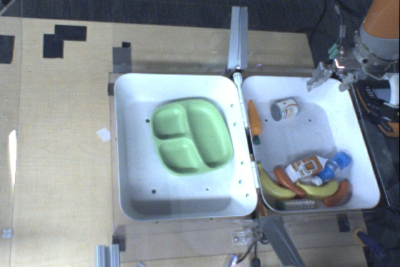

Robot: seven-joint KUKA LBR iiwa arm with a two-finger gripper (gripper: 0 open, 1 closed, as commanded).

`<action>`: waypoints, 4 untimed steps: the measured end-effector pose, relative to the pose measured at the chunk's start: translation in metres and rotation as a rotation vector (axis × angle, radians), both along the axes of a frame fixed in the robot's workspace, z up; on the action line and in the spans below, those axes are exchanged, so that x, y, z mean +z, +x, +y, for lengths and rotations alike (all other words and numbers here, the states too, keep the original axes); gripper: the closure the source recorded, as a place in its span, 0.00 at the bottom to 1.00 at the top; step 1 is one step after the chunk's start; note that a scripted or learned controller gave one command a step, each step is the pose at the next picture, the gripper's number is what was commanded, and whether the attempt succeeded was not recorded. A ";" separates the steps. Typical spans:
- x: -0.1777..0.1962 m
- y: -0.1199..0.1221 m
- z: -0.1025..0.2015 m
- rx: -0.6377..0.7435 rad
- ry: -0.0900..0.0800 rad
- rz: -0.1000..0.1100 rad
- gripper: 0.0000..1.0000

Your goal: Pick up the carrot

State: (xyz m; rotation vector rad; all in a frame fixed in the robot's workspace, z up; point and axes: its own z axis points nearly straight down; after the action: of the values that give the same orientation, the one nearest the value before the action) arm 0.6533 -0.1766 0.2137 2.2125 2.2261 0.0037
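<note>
— Where does the carrot (253, 118) lie?

— In the right bin (350, 128), hard against its left wall, beside the divider. Its long axis runs up and down the view; the orange body lies toward the far end, a darker green tip toward the near end.

— And around it?

— A small can (284, 109) lies on its side just to the right, apart from it. Well nearer the camera there's a heap in the bin's near corner: bananas (278, 186), a blue-capped bottle (330, 169), sausages (312, 187).

— The left bin (131, 134)?

— It holds a green sectioned plate (190, 136).

— The gripper (330, 75)?

— Over the right bin's far right corner, well apart from the carrot, fingers spread apart with nothing between them.
</note>
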 end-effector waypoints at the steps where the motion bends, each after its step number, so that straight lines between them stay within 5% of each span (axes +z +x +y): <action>1: -0.059 0.017 0.052 -0.194 0.001 0.000 0.00; 2: -0.116 0.019 0.086 -0.196 0.000 -0.007 0.00; 3: -0.103 0.021 0.087 -0.190 -0.001 -0.013 1.00; 4: -0.126 0.018 0.072 -0.176 0.001 -0.004 1.00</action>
State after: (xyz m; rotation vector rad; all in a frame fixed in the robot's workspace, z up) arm 0.6713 -0.1048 0.0876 2.3978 2.0205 0.0089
